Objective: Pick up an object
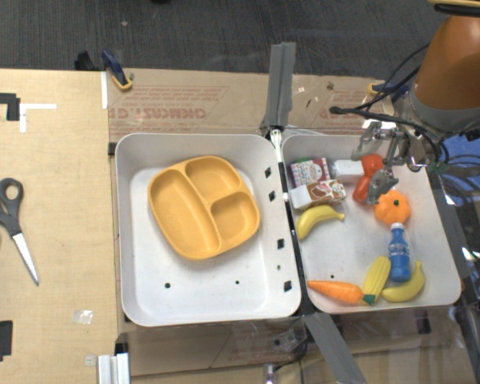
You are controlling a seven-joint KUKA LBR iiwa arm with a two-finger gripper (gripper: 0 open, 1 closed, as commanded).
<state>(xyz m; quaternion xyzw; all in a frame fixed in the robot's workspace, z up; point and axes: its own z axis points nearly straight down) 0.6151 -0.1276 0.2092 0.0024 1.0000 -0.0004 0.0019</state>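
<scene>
Gripper (382,169) hung over right bin (444,238), finger state indiscernible; red object (369,178) directly beneath, orange pumpkin (392,207) just below-right

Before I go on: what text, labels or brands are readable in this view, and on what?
Cardboard sheet behind the bins: red print, upside down and blurred; unreadable.
Two small cartons in the right bin: printed labels, too small to read.
Blue bottle: label unreadable.

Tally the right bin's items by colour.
Yellow: 3, two bananas, corn
Orange: 2, carrot, pumpkin
Red: 3, two cartons, piece at pincer
Blue: 1, bottle
Total: 9
</scene>
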